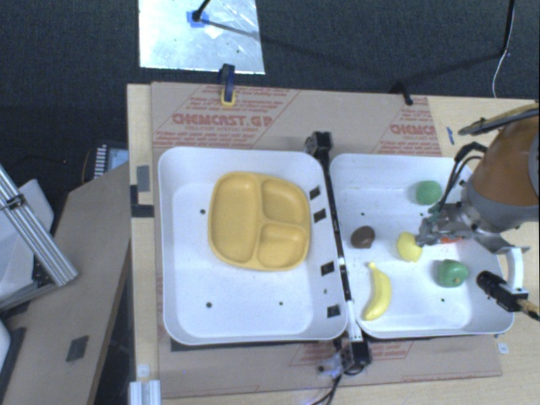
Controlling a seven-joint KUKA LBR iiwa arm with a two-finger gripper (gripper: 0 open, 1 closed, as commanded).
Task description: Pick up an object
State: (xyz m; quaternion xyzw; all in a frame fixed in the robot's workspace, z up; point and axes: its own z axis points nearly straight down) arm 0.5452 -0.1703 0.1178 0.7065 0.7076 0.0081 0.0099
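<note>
Your metal hand (429, 233) is hovering beside the small rounded yellow lemon (408, 246); you cannot tell its grip state.

Even overhead light, soft shadows, slightly blurry, grainy picture

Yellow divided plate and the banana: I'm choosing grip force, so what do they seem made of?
The yellow plate looks like matte moulded plastic: uniform colour, soft rounded compartments. The banana seems a plastic toy, smooth and evenly yellow, though the view is too coarse to be sure.
</note>
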